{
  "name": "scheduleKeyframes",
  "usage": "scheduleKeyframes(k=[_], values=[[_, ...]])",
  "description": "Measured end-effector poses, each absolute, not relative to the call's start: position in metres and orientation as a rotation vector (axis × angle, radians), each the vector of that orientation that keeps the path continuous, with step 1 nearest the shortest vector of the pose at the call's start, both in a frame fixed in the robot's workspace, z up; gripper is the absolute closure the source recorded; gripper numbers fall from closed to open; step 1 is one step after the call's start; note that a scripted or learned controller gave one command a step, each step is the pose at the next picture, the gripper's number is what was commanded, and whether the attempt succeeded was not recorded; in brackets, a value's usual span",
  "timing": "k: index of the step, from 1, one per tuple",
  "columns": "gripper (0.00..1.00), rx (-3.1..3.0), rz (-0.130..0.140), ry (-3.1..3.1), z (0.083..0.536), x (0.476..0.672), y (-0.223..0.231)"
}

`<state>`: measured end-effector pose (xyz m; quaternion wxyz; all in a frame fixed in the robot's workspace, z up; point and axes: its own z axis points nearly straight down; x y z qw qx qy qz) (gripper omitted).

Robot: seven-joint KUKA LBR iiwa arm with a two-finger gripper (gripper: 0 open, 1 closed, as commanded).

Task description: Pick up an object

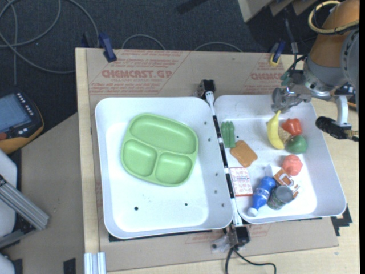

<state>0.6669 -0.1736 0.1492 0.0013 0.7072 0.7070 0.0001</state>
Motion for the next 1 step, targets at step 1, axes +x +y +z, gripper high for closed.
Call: scheduleKeyframes(k=[1], values=[[0.0, 2.22, -0.001, 2.222, 0.1484, 0.6667, -0.1728]])
